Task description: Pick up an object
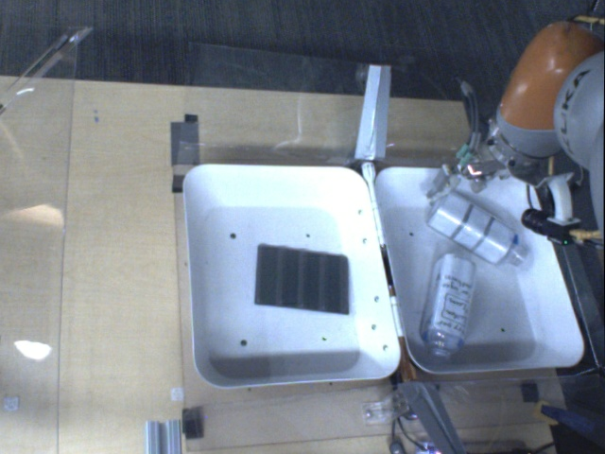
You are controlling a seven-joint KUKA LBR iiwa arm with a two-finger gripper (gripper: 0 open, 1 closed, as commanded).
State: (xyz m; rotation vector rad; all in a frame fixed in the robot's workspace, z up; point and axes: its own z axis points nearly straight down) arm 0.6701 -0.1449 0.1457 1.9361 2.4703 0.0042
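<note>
Overhead, the arm (pixel 558 83) entered from the right, its orange band sitting above the upper right corner of the right bin (pixel 558 334). The gripper (pixel 470 164) was low over that bin's upper part, at the upper end of a clear, ribbed plastic bottle (pixel 475 228) that lay on its side, slanting down toward the right. The gripper touched or nearly touched this bottle's end; its opening could not be made out, nor whether anything sat between its fingers.

A second clear bottle (pixel 448 305) with faint printing lay lower in the same bin, lengthwise toward the near wall, its upper end close to the first bottle. Both bottles rested on the bin floor.

The left bin (pixel 213 253) held a dark grey, ridged rectangular pad (pixel 302 279), lying flat near its centre. The two bins stood side by side, rims touching, on the pale wooden bench (pixel 95 253).
</note>
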